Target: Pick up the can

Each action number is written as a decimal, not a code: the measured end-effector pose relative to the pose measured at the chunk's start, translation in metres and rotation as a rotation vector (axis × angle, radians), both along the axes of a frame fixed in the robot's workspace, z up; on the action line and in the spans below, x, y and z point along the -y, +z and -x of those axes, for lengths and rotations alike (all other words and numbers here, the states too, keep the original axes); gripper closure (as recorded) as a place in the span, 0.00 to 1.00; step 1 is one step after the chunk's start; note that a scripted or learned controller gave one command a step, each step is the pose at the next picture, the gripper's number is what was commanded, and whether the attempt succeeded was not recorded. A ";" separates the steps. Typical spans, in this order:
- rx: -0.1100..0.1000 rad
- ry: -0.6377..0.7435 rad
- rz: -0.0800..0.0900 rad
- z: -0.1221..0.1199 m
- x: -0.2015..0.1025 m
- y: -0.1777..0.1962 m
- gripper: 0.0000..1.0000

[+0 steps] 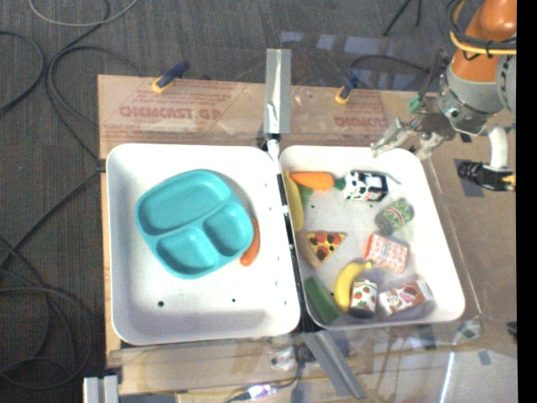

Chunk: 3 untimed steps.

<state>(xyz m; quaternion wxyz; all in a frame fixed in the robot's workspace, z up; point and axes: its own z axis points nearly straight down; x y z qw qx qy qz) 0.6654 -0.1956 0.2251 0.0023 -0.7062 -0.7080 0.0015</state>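
The can (394, 215) is small and green-grey with a silvery end. It lies on its side in the right bin (443, 250), near that bin's right wall. My gripper (404, 143) hangs above the bin's far right corner, up and a little right of the can and well apart from it. Its fingers are spread open with nothing between them.
The right bin also holds a carrot (312, 179), a black-and-white cow toy (365, 185), a pizza slice (325, 243), a pink box (387, 252), a banana (348, 282) and small red-and-white packs (403, 297). A teal divided plate (197, 222) lies in the left bin (134, 309).
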 end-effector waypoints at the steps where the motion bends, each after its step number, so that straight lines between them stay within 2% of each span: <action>1: 0.000 0.000 0.000 0.000 0.000 0.000 0.00; 2: 0.000 0.000 0.000 0.000 0.000 0.000 0.00; 3: -0.003 0.071 -0.004 0.072 0.025 -0.101 0.00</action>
